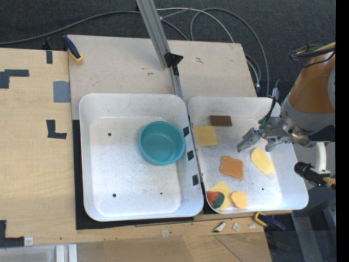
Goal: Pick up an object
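Note:
My gripper (257, 144) hangs over the right bin (289, 201), reaching in from the right. Its fingers (245, 141) are spread open with nothing between them. A pale yellow banana-like piece (262, 161) lies just below the gripper. An orange toast-like piece (232, 167) sits to the lower left of the gripper, and a yellow square block (206, 136) lies to its left. A brown rectangular block (220, 120) rests near the bin's back wall. Near the front lie a red, green and yellow item (218, 196) and a small orange-yellow piece (239, 200).
The left bin (98, 146) holds a teal bowl (161, 142) close to the divider between the bins. A slanted metal pole (158, 31) rises behind the bins. Cables trail across the back. The wooden bench (32, 146) extends to the left.

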### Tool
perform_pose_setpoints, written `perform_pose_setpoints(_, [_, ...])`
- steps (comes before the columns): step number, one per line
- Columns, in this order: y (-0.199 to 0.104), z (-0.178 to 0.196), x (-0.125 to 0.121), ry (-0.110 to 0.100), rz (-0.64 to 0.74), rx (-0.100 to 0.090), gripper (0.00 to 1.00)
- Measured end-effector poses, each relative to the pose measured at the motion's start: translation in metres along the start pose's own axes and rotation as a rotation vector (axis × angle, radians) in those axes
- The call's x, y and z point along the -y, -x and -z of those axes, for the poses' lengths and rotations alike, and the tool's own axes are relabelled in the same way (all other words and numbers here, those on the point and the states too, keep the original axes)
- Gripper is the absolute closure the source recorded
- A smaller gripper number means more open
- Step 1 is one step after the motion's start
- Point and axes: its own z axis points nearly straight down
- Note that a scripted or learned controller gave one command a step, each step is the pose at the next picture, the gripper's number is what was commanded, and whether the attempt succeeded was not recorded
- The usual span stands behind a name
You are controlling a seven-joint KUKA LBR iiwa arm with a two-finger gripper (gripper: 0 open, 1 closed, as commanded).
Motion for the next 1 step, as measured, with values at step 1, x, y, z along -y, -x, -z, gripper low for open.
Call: perform_pose_setpoints(1, [-0.0035,-0.0647,0.0022,-0.001,0.001,-0.001,0.0])
